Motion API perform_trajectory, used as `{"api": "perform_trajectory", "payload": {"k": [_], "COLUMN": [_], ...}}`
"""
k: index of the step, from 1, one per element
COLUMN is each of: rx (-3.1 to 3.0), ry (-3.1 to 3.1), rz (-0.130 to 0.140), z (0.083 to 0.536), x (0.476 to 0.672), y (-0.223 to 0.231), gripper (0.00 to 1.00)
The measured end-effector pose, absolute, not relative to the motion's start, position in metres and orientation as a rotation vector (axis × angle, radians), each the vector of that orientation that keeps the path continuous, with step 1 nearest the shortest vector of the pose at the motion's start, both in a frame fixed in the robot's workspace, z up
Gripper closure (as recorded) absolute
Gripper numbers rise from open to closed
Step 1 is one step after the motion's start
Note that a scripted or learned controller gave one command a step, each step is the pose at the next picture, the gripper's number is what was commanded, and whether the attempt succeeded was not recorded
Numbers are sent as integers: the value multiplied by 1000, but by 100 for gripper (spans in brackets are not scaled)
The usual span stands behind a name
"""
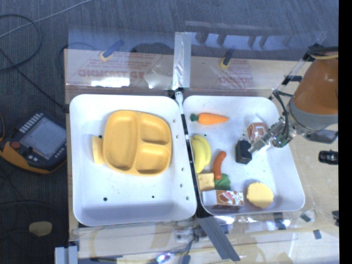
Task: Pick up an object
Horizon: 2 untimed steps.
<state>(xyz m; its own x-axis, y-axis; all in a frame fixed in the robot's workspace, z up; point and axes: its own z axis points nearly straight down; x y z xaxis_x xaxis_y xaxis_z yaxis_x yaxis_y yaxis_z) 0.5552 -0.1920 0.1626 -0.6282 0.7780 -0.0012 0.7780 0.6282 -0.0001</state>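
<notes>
Hand (263, 142) at right of frame, over right white bin (286, 172), beside small brown-and-white carton (256, 131); finger state unreadable. Black block (243, 152) just below-left.

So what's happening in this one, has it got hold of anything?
The arm reaches into the right bin from the right, with its gripper low beside a small brown-and-white box and a black block. I can't tell whether anything is between its fingers. The carrot, banana and other toy foods lie untouched. The left bin holds a yellow tray.
</notes>
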Motion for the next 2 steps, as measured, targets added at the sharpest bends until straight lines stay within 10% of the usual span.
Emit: {"api": "perform_trajectory", "payload": {"k": [1, 2], "rx": [1663, 1254], "ry": [2637, 2878], "rz": [9, -1], "z": [116, 106], "x": [600, 580], "y": [-179, -172], "gripper": [100, 100]}}
